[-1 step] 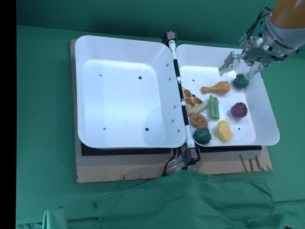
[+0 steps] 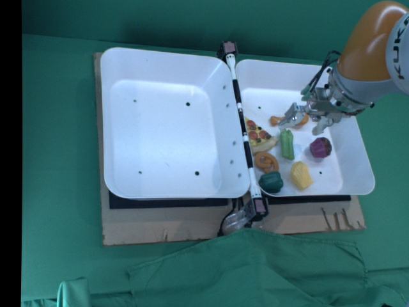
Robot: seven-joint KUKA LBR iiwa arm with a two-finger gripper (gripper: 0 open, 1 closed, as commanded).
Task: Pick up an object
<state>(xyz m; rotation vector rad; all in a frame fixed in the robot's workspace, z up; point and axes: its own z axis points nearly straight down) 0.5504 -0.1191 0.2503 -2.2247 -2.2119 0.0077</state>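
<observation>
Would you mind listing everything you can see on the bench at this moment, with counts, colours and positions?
left bin: one, white, left half of the bench
right bin: one, white, beside it, holding all the toy food
pizza slice: one, yellow with red spots, right bin by the divider
pretzel: one, orange-brown, below the pizza slice
green pepper: one, dark green, near front corner
green stick: one, green, middle of right bin
yellow piece: one, yellow, front of right bin
purple piece: one, purple, right of the stick
orange piece: one, orange, beside the gripper
green cloth: one, foreground
gripper: one, grey, over right bin
</observation>
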